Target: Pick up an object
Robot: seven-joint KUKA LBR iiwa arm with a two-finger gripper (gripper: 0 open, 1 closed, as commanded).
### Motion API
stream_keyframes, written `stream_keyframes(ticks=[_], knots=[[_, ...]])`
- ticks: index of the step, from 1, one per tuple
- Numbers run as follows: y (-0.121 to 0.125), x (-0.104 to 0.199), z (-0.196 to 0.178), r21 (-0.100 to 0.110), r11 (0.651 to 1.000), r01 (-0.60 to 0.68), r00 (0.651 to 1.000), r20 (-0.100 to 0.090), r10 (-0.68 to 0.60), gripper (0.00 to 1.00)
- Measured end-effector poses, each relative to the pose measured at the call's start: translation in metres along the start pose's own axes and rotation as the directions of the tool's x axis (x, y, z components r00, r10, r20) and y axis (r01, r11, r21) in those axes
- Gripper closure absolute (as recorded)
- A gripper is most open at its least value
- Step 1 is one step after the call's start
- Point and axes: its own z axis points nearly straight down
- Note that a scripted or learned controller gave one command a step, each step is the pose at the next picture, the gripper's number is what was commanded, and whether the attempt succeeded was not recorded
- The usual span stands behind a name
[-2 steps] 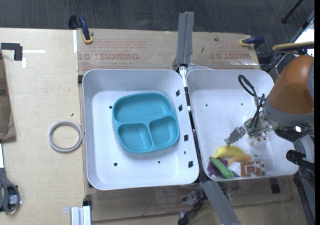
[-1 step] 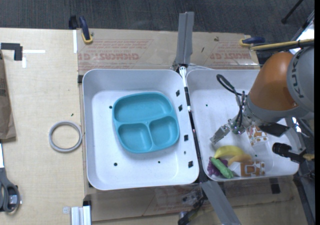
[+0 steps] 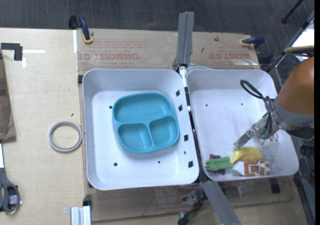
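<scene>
In the camera view, the two-finger gripper (image 3: 241, 142), its state impossible to tell, hangs low in the right white bin (image 3: 225, 94) just above a yellow plastic banana (image 3: 246, 155), which lies near the front wall, long axis running left-right, beside a green toy (image 3: 218, 163).

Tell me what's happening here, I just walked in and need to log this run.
A KUKA arm reaches from the right into the right bin, its gripper low near a yellow banana, a green toy and an orange-and-white carton bunched at the bin's near edge. Nothing shows between its fingers. The left bin holds a blue divided tray, untouched.
</scene>
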Motion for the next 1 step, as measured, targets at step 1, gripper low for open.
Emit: stream_keyframes(ticks=[1], knots=[[0.0051,-0.0299,0.0014,-0.007,0.978,0.208,0.978,-0.018,-0.208,0.00]])
